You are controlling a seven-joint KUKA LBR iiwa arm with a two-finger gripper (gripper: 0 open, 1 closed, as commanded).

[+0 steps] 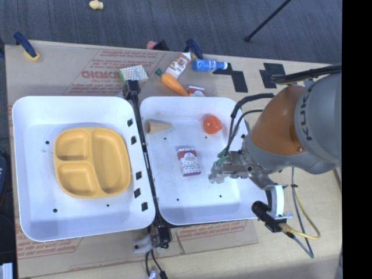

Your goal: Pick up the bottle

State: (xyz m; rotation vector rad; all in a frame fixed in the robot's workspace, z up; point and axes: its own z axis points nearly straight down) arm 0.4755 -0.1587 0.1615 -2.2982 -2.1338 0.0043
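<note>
Grey arm hangs over the right bin (174,217), its gripper (224,170) low above the floor just right of the red packet (189,161); whether it is clenched I cannot tell. Beyond the bin's far wall, on the cardboard, lies the bottle (176,66) beside a carrot (174,84). It looks light, stiff, slippery plastic, best pinched across its middle.
</note>
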